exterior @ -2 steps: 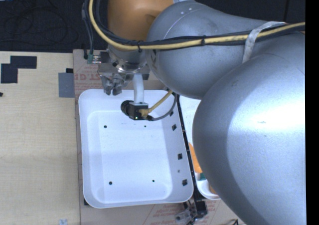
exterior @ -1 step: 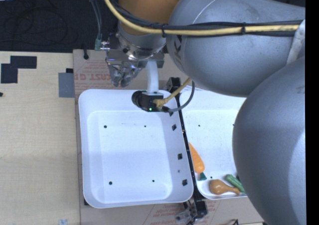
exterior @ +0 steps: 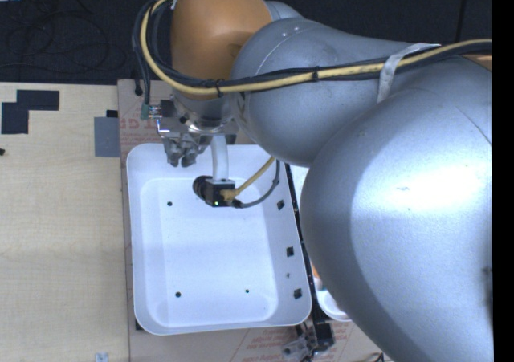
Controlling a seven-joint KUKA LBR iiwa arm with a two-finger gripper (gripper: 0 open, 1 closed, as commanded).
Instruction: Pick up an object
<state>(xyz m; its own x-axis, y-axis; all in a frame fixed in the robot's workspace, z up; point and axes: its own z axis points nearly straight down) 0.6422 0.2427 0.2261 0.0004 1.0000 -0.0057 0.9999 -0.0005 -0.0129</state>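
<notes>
My gripper (exterior: 181,158) hangs over the back left corner of the left white bin (exterior: 152,304). Its two fingers point down, close together, and I see nothing between them. A small black module (exterior: 212,190) with a green light and a cable hangs just right of the gripper, over the bin floor. No loose object shows on the visible floor of this bin. The grey arm with its orange band (exterior: 217,27) reaches in from the right and hides most of the right bin.
A sliver of the right bin's rim (exterior: 329,304) shows under the arm, with a small orange patch (exterior: 317,277) beside it. Pale wooden bench (exterior: 56,216) lies left of the bins. Dark cables lie at the back.
</notes>
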